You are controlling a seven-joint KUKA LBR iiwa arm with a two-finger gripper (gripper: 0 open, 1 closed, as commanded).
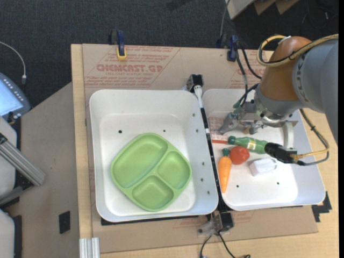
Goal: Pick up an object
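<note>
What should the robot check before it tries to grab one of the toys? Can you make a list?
1. Toys are inside the right bin: ok. The carrot, tomato, green bottle and white block all lie there.
2. Gripper is over the right bin: ok, it sits near the bin's far left part, just above the bottle.
3. Gripper is holding nothing already: cannot tell.
4. Target toy has room around it: not ok. The tomato touches the carrot and lies against the bottle.
5. Green plate is out of the way: ok, it lies in the left bin.
</note>
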